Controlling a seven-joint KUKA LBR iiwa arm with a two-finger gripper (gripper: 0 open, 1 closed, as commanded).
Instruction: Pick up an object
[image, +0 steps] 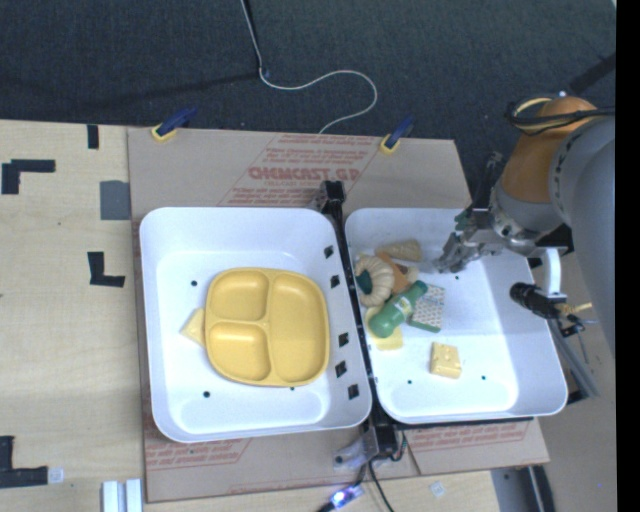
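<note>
Arm (560, 170): enters from the right, over the right bin's far right corner.
Gripper (450, 258): low in the right bin (500, 395); finger state cannot be told.
Objects: bread (383, 272), green bottle (394, 310), grater (428, 308) clustered against the left wall; cheese (445, 359) apart, nearer.
Open room: right half of that bin's floor.
Left bin (165, 300): yellow tray (268, 325) centred, margins all round.
</note>
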